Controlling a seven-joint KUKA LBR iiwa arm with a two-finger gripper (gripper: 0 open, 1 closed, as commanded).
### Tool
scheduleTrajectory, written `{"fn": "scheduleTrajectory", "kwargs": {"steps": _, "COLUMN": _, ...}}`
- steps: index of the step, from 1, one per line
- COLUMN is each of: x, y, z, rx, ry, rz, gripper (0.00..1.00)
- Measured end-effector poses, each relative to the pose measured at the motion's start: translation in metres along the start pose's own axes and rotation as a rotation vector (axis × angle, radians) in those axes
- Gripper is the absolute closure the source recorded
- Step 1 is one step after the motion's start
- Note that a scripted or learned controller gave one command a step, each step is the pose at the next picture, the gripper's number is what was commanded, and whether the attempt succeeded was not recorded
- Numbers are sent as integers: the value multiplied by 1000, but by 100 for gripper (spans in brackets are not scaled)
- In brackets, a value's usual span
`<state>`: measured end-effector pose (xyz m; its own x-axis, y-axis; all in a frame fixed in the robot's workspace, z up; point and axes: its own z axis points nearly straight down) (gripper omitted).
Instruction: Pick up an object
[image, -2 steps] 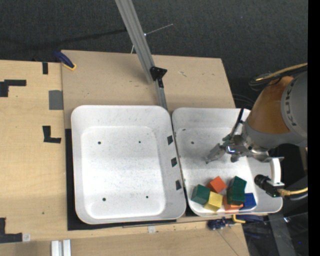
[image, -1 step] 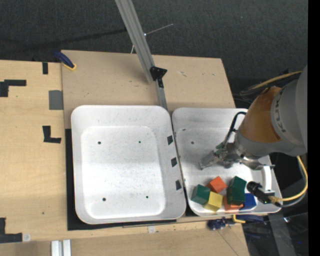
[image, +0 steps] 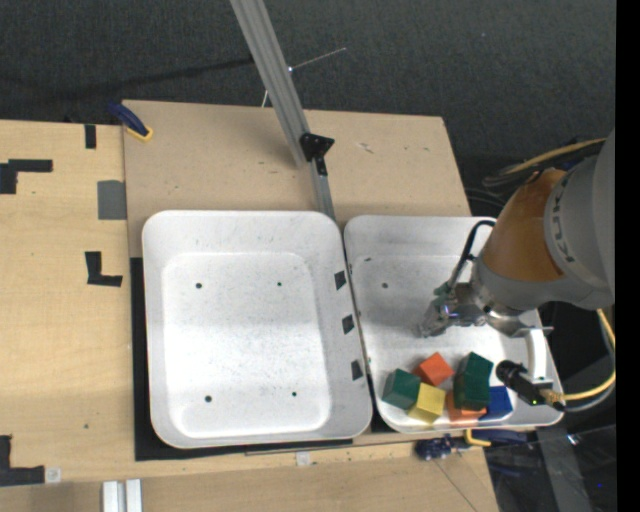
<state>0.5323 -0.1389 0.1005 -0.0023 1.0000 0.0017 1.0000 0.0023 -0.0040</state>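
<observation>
While gripper (image: 437, 318) hangs low over right bin (image: 400, 245), you see block cluster (image: 447, 387) just below it, apart; finger state unclear; no readable writing.

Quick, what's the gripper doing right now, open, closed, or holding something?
Gripper: cannot be told; it sits low over the right bin, above the cluster of blocks, with none seen in it.

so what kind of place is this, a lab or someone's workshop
Most likely a robotics lab set up for grasping trials. A wooden bench bears two shallow white bins side by side, a robot arm reaches over the right one, and a small heap of coloured blocks sits in its near corner.
</observation>
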Motion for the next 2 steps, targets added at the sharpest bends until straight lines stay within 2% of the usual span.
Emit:
{"fn": "scheduleTrajectory", "kwargs": {"steps": 1, "x": 2, "y": 3, "z": -42, "rx": -6, "ry": -2, "rz": 1, "gripper": 100}}
{"fn": "scheduleTrajectory", "kwargs": {"steps": 2, "x": 9, "y": 2, "z": -102, "rx": -9, "ry": -3, "rz": 0, "gripper": 100}}
